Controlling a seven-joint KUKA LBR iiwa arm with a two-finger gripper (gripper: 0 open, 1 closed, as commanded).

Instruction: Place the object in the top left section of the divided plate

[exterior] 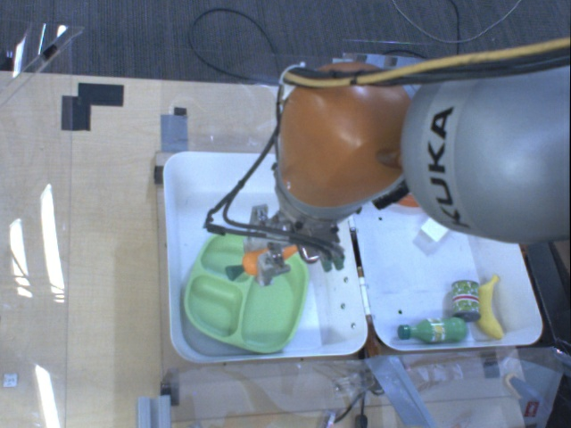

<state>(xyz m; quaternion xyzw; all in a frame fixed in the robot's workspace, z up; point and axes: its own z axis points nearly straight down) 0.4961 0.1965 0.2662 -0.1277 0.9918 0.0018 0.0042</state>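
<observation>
Gripper (270, 261) low over green divided plate (243, 303) in left bin (187, 239), clamped on orange carrot-like object (268, 259) (partly hidden by fingers). Object above plate's upper sections; exact compartment unclear. Right bin (393, 266): bottle (434, 331), can (464, 300), banana (489, 307).

Divided plate (241, 315) in left bin (178, 239); can (464, 299), bottle (433, 331) in right bin (526, 333).
</observation>
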